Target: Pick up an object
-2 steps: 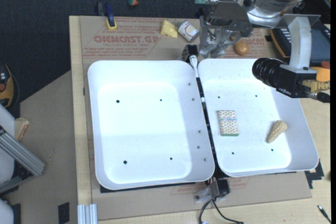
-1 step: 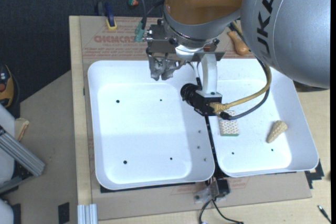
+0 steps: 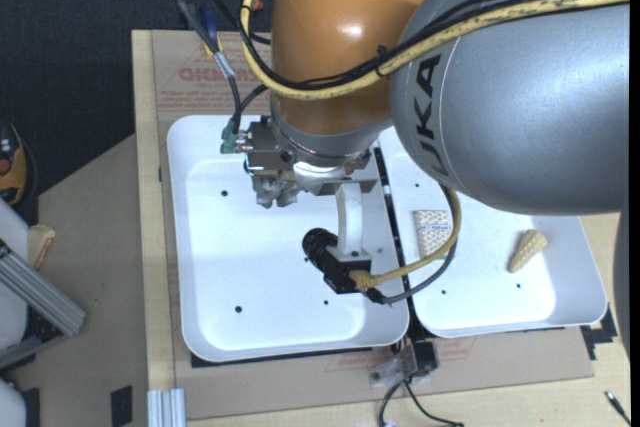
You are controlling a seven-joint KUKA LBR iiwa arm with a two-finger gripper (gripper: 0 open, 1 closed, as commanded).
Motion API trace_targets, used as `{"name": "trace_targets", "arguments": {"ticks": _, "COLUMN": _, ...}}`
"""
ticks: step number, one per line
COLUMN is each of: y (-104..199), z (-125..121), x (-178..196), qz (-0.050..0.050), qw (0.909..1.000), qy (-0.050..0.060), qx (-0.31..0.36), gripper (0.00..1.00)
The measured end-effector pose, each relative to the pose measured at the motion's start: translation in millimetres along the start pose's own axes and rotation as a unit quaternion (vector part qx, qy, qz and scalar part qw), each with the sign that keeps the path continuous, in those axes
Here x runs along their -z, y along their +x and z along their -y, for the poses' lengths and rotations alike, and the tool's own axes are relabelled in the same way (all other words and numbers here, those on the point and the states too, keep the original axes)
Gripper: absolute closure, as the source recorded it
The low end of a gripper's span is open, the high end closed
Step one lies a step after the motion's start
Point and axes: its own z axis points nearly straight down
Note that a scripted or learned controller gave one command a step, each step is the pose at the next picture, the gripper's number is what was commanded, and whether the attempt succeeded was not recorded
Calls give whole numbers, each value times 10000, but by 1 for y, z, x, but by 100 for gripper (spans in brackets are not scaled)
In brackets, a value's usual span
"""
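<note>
Camera view looks down on the end effector (image 3: 272, 185), low over the back of the left bin (image 3: 215, 255); I judge this the approach step, with nothing yet picked. Whether it is spread or pressed together I cannot tell, since the bulky arm (image 3: 520, 85) hides its underside. The pickable things lie in the right bin (image 3: 480, 300): a tan wedge (image 3: 527, 251) toward its right side and a speckled packet (image 3: 432, 228) by its left wall, partly covered. The next move likely calls for crossing over and descending squarely onto one.
</note>
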Motion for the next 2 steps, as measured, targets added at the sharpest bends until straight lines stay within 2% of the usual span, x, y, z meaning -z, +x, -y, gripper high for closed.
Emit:
{"name": "trace_targets", "arguments": {"ticks": 1, "y": -2, "z": 26, "x": 185, "qz": -69, "qw": 9998, "qy": -159, "qx": -2, "gripper": 100}}
{"name": "trace_targets", "arguments": {"ticks": 2, "y": -2, "z": 10, "x": 27, "qz": 20, "qw": 10000, "qy": 14, "qx": -26, "gripper": 100}}
